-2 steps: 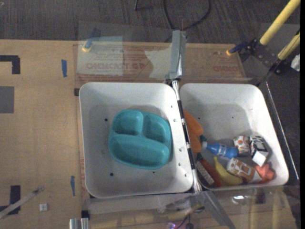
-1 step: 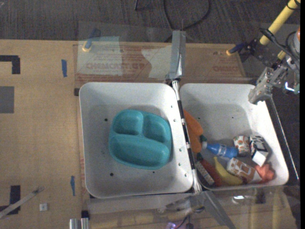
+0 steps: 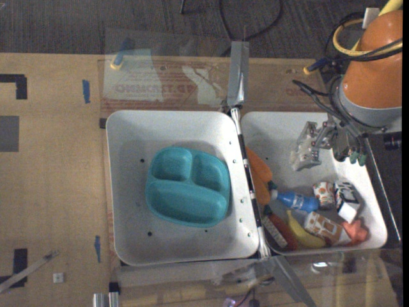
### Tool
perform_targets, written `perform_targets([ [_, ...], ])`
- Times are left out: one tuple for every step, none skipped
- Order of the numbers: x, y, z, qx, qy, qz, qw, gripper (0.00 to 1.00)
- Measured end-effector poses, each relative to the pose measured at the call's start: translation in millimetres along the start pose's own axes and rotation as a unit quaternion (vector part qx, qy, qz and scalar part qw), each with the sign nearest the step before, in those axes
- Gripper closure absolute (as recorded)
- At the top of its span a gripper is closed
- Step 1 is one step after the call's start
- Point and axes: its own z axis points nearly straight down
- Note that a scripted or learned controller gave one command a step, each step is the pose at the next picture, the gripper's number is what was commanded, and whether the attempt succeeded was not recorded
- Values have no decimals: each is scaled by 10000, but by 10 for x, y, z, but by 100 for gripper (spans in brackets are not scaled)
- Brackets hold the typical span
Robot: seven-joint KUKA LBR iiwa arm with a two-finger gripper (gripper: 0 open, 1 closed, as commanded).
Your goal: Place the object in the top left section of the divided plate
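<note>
Since the teal divided plate [image 3: 188, 186] in the left bin [image 3: 128, 146] has nothing in any of its three sections, the task looks barely begun. Across the metal rail [image 3: 238, 82] in the right bin [image 3: 275, 130], the candidate objects lie clustered along the near and left sides: an orange carrot-like piece [image 3: 259, 168], a blue and white bottle [image 3: 295, 201], a yellow banana [image 3: 303, 233], small cartons [image 3: 335, 196] and a red-orange toy [image 3: 359, 230]. Which one is meant I cannot tell. Further right, the gripper [image 3: 307, 149] hangs over the bin's far side, apart from the pile; how wide it stands, or whether it has hold of anything, I cannot tell. Picking, carrying and placing all seem left to do
</note>
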Motion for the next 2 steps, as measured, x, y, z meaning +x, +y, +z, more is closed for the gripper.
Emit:
perform_targets([
  [521,489,420,0,5,112,9999,100],
  [608,986,967,-3,17,-1330,9911,100],
])
